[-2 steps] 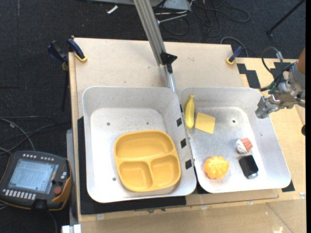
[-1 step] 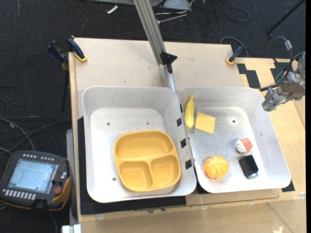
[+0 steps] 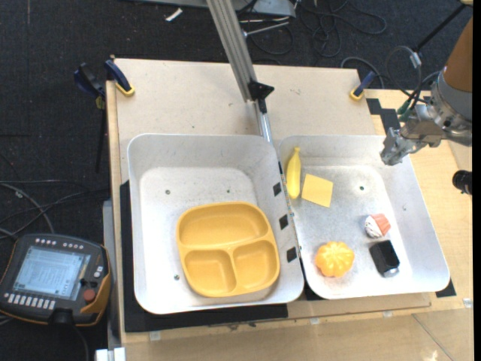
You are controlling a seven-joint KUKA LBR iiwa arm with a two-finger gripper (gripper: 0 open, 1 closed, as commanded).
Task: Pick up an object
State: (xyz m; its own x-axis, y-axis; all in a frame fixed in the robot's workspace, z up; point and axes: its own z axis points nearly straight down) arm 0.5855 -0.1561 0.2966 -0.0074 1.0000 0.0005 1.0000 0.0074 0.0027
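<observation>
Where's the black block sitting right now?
The black block lies in the right bin, near its front right corner, just below the small orange and white object and to the right of the orange pumpkin-shaped toy.

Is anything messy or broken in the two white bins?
Nothing looks broken or spilled. The yellow divided tray sits flat in the left bin. In the right bin, a banana rests against the left wall, touching a yellow block; the others lie apart.
</observation>
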